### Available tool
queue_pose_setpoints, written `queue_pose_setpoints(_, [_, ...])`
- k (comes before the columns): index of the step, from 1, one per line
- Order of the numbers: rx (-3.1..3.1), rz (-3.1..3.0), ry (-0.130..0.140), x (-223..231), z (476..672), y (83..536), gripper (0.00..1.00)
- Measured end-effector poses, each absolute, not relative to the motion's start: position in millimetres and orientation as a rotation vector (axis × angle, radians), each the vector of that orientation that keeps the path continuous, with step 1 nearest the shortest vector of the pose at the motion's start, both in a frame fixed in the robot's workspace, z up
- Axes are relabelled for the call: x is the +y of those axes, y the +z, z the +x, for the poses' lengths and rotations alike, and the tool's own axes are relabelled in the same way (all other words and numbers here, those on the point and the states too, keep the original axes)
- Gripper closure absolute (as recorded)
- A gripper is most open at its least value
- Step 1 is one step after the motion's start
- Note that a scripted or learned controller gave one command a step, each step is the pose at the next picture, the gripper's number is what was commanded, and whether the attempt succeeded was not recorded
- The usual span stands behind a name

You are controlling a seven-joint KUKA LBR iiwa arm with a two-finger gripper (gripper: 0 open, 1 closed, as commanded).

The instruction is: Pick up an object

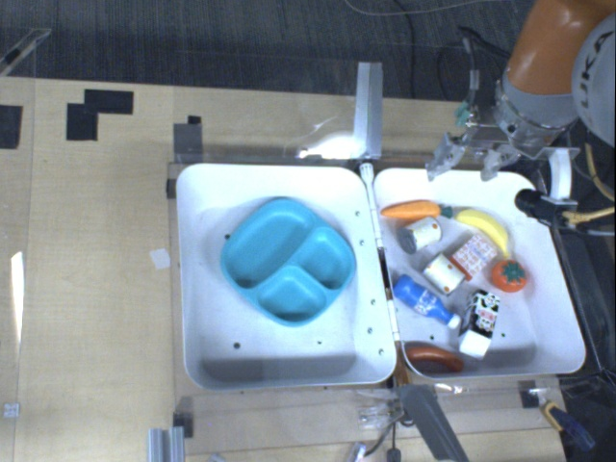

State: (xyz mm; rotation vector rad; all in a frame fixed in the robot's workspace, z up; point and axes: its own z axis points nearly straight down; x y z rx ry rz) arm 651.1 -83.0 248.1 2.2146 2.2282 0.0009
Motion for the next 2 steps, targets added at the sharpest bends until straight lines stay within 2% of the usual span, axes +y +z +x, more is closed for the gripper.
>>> queue_pose_setpoints(1, [2.282, 2.160, -0.001, -116, 637.2, 111, 0.00])
queue_pose_setpoints(2, [2.382, 2.030, 0.010, -101, 607.5, 90, 0.00])
